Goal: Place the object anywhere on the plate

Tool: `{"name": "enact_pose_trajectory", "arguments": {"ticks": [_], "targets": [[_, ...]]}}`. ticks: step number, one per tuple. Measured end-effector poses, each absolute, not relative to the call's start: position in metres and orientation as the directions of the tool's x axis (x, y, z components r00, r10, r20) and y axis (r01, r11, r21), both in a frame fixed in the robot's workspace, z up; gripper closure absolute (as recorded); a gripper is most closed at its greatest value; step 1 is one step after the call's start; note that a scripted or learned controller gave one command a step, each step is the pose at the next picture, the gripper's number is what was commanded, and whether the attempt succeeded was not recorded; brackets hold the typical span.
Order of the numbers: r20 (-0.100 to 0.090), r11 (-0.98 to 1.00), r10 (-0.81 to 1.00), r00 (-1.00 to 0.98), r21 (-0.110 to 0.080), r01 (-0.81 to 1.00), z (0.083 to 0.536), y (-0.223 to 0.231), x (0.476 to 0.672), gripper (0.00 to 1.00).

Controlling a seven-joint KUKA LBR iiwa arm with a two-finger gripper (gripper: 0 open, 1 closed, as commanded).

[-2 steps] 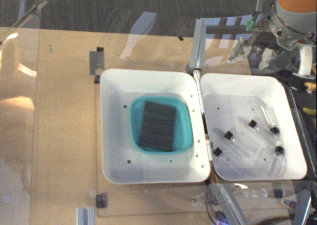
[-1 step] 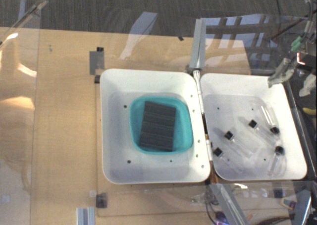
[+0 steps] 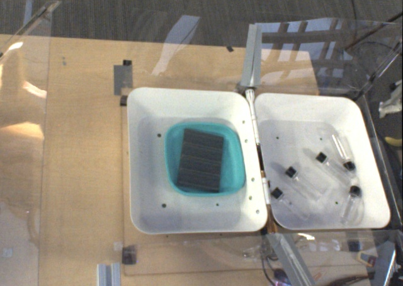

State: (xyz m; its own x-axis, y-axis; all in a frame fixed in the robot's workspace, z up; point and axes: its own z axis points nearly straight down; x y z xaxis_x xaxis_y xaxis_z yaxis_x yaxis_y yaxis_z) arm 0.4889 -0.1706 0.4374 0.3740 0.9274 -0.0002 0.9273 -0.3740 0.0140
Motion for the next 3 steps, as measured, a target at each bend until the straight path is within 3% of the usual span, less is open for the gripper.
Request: {"name": "enact_pose_trajectory", "arguments": {"ticks": [1,2,3], "targets": [[0.0,-0.475,0.88,0.475,0.012,0.88,0.437,-0.193,0.489,0.0],[0.001,-0.562,0.827,0.562,0.012,0.827,0.436,-0.196,0.509,0.0],[0.003,-0.713,0.701,0.713,0.01,0.701,0.436,-0.199,0.489,0.0]]}}
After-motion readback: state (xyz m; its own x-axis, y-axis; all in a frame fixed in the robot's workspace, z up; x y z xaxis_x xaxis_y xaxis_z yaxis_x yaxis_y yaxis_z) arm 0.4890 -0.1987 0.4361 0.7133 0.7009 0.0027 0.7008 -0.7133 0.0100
